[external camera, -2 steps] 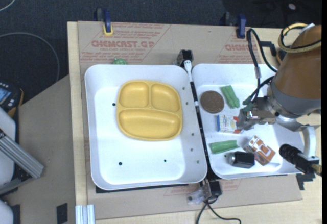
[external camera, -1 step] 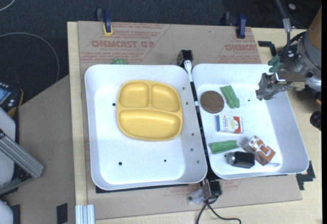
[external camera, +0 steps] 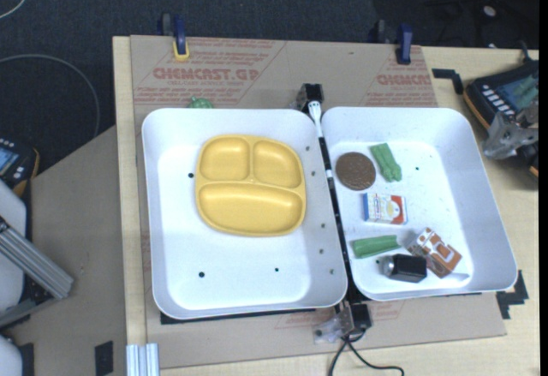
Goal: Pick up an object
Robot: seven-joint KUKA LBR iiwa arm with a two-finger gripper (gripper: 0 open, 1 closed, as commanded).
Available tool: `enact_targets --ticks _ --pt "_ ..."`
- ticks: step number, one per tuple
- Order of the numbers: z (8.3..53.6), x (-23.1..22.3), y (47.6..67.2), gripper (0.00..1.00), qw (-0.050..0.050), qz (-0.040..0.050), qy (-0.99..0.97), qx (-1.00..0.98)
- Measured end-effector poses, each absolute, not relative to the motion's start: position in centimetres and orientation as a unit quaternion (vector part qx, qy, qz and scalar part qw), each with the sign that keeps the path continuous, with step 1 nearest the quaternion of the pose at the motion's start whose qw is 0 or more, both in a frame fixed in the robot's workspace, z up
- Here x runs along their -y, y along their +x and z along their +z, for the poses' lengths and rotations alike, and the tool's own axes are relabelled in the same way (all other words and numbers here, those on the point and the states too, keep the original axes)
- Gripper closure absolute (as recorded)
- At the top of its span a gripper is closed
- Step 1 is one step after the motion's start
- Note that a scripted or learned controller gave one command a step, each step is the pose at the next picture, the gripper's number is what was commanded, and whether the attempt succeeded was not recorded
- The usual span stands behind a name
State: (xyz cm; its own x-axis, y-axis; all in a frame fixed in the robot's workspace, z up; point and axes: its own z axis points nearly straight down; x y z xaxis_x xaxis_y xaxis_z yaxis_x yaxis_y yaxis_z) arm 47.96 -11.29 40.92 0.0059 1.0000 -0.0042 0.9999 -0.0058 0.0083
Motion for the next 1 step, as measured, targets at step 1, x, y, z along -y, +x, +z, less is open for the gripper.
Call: enact_targets --ticks 1 --pt "43.05 19.67 47.96 1.0 0.004 0.0003 0.709 -0.706"
